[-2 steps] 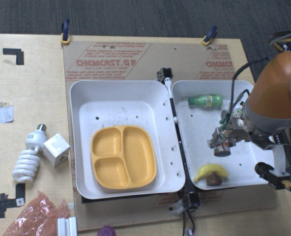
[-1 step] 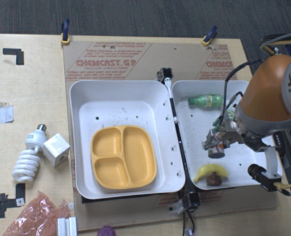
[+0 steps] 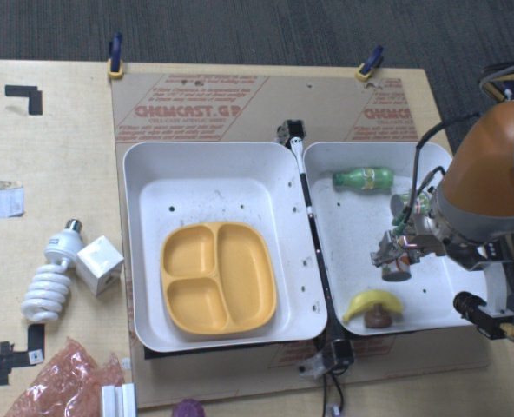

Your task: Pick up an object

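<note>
Orange band: your arm (image 3: pixel 491 168) comes in from the right edge, grey wrist below the band, bent down into the right bin (image 3: pixel 431 313).
Gripper: (image 3: pixel 396 259) sits low over the right bin's floor, about mid-bin, pointing left; cables loop over the wrist.
Grip state: you can't tell from this angle, the tip is a dark cluttered blob. Nothing visibly held.
Bottle: green (image 3: pixel 364 179), lying on its side near the right bin's far wall, cap to the left, apart from the gripper.
Banana: yellow (image 3: pixel 372 302), at the right bin's near wall, just below the gripper, not touching it.
Brown lump: (image 3: pixel 378 317) touching the banana on its near side; can't tell what it is.
Left bin: (image 3: pixel 144 233) holds a yellow three-section plate (image 3: pixel 217 277), lying flat.
Bench, left of bins: spiral bulb (image 3: pixel 50 281) beside a small white box (image 3: pixel 100 264); red mesh bag (image 3: pixel 62 380) at the bottom edge.
</note>
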Controlling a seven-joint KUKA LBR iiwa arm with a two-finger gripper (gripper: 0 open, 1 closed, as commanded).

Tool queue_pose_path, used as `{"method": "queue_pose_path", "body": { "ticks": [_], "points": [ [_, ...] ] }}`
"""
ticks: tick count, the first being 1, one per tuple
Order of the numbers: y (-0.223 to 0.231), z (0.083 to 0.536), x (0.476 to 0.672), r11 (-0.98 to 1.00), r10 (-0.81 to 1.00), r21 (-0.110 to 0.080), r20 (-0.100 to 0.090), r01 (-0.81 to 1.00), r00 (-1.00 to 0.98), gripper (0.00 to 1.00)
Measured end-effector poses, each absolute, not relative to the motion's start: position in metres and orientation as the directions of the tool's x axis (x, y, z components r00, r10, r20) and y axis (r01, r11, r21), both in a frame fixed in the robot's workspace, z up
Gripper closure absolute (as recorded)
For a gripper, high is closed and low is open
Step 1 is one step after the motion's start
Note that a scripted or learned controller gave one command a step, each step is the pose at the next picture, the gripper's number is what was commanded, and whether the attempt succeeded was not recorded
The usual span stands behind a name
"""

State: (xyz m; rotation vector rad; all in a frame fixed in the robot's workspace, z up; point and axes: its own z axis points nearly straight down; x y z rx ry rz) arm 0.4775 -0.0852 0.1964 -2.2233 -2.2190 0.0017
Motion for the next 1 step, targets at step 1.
{"method": "queue_pose_path", "body": {
  "ticks": [1],
  "points": [
    [-0.0856, 0.2081, 0.4786, 0.001, 1.000, 0.002, -0.001, 1.000, -0.001, 1.00]
  ]
}}
